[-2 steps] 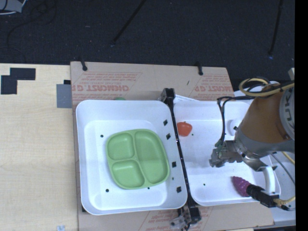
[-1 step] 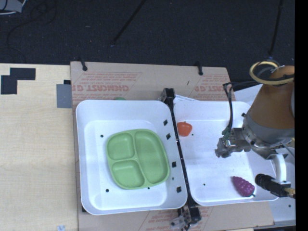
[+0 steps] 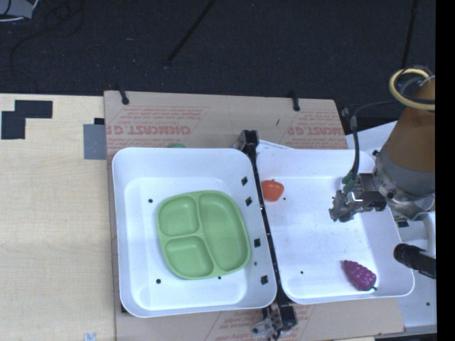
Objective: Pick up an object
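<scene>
You have nothing picked yet: the gripper (image 3: 346, 206) hangs at right-centre, its grasp unreadable, purple grapes (image 3: 360, 275) below.

Two shallow white bins (image 3: 135, 190) side by side on cardboard sheet (image 3: 213, 119), light wood worktop (image 3: 50, 212) at left w/ black and grey patches (image 3: 92, 141), dark floor w/ cables behind.

This place looks like a robotics lab. The gripper (image 3: 346, 206) of a grey and orange arm (image 3: 411, 144) hangs over the right white bin (image 3: 313, 261); to its left stands the second bin (image 3: 135, 226). Both rest on a printed cardboard sheet (image 3: 213, 123) on a wooden bench (image 3: 50, 219). Behind the gripper, cables (image 3: 192, 27) run over dark floor.
</scene>
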### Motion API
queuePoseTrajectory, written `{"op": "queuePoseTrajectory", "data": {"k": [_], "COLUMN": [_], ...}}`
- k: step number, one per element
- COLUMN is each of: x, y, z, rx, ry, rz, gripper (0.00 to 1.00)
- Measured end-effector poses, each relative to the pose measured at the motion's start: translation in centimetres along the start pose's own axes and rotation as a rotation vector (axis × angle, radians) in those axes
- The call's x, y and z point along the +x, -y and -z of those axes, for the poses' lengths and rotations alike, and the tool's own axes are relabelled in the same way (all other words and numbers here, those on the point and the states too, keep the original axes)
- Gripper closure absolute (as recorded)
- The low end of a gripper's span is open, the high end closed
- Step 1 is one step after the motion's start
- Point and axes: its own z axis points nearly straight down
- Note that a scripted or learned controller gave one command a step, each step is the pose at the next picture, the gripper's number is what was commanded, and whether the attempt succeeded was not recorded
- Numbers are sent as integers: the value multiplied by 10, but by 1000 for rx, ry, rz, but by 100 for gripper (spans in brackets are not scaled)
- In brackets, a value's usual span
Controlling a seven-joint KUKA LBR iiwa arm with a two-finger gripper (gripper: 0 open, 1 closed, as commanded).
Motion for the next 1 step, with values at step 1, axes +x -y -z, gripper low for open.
{"op": "queuePoseTrajectory", "data": {"k": [1], "x": [46], "y": [-29], "z": [1], "rx": [2], "ry": [-1], "rz": [4], "gripper": [100]}}
